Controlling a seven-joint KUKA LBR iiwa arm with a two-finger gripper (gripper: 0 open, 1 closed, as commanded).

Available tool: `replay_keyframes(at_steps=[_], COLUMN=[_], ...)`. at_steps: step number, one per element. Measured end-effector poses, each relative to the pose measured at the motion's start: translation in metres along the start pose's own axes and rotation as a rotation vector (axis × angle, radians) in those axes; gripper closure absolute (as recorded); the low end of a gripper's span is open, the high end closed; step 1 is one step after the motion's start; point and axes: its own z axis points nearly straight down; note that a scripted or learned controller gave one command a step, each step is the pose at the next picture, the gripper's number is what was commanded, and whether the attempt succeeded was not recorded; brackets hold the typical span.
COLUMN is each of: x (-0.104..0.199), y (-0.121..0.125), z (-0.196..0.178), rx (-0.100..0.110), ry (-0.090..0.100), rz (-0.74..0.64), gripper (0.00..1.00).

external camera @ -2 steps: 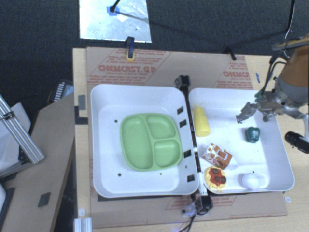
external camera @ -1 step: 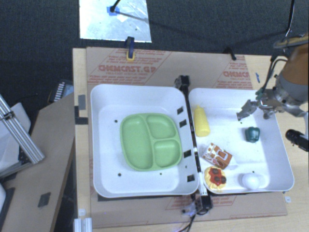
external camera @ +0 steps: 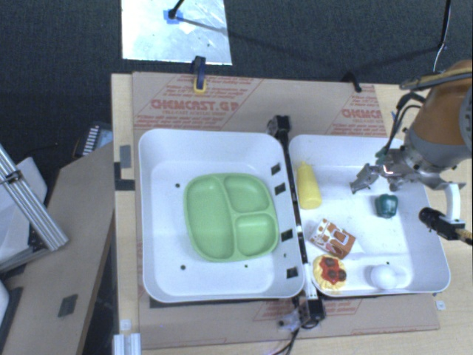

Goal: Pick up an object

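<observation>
A: Where's the gripper [external camera: 367, 177]?
B: Over the right bin [external camera: 429, 272], fingers spread apart, holding nothing.
A: And the objects?
B: Nearest, the green pepper [external camera: 386, 205] lies just beside it

One fixed camera looks down at a slant on both white bins [external camera: 222, 143]; moderately far.

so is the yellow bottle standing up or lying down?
Lying down. The yellow bottle rests on its side on the right bin floor, near the divider.
</observation>
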Motion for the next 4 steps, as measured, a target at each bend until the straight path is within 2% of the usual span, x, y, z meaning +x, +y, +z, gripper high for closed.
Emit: replay_keyframes(at_steps=[1,2,3,4], x=[-0.003,-0.003,-0.004,-0.007], y=[-0.003,-0.002,-0.001,0.006], z=[0.061,0.064,0.053,-0.011], rx=[-0.001,-0.003,-0.007,-0.01], ry=[0.0,-0.001,-0.002,-0.003], rz=[0.001,0.001,0.002,-0.001], gripper=[0.0,0.0,1.0,1.0])
